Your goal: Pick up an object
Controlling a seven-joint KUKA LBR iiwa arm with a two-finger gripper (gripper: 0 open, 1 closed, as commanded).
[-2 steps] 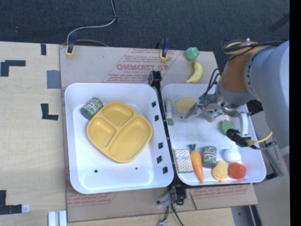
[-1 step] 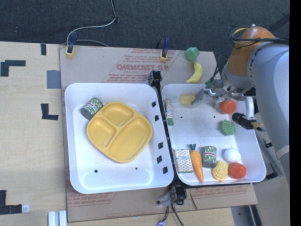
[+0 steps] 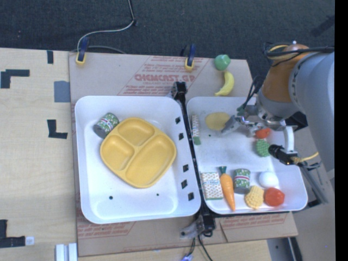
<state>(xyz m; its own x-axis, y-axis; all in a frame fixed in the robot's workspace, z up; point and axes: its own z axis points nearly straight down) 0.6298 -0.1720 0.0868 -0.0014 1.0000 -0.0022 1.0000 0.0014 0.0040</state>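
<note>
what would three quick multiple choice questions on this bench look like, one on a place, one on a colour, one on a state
1. Where does the yellow divided plate lie?
A. left bin
B. right bin
C. on the cardboard

2. What colour is the carrot?
A. purple
B. orange
C. white

3. How does the can in the left bin sit?
A. stacked on the plate
B. hanging from the arm
C. on its side beside the plate

Key: 1 A, the plate fills the left bin's middle. 2 B, its body is orange with a green top. 3 C, it rests tipped by the plate's upper left edge.
</note>
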